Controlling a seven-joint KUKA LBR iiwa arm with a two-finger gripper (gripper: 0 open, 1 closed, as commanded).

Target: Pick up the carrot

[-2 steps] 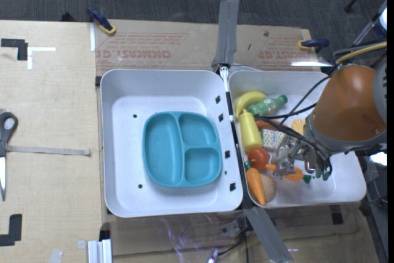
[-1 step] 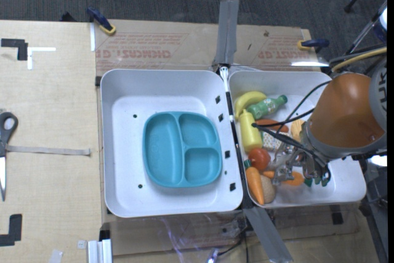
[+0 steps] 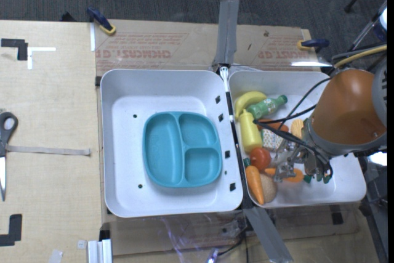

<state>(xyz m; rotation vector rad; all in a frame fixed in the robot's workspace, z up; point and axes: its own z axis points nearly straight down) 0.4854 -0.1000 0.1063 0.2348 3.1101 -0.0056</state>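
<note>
Your gripper (image 3: 289, 164) is hanging low in the right-hand white bin (image 3: 345, 191), among the toy food.

You are looking at a claw tangled with cables and clutter, so you cannot tell how it stands or whether it is grasping anything. The long orange carrot (image 3: 254, 184) is lying at the bin's near left corner, just left of the claw, beside a red tomato-like piece (image 3: 260, 158). Further back, a yellow banana (image 3: 249, 100), a green bottle (image 3: 267, 106) and a yellow cylinder (image 3: 249, 130) are crowding the left wall. The left white bin (image 3: 117, 151) is bearing a teal three-compartment plate (image 3: 183, 149). Red lettering on the cardboard (image 3: 160, 46) behind the bins is showing reversed; you cannot read it reliably.
</note>
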